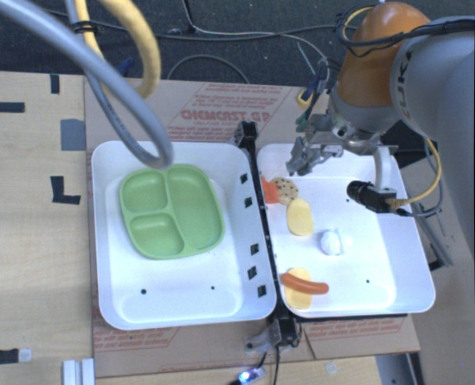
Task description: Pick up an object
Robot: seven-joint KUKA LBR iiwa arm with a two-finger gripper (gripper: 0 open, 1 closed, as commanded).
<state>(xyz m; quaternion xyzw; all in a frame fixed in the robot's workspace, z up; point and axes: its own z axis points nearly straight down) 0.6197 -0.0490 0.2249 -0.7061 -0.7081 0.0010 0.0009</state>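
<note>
My gripper (299, 164) hangs over the back left part of the right bin (382, 291), just above and behind a round speckled cookie (284, 188). Nothing shows between its fingers. An orange piece (269, 192) lies beside the cookie against the bin's left wall. In front of the cookie lies a pale yellow oval piece (300, 217). A small white lump (330, 242) rests near the bin's middle. A hot dog (303, 284) on a yellow bun sits at the front left of that bin.
The left bin (113, 295) holds a green divided plate (172, 211). A grey hose (101, 87) and a yellow hose (133, 22) cross above its back left corner. A black cable plug (370, 195) hangs over the right bin's back.
</note>
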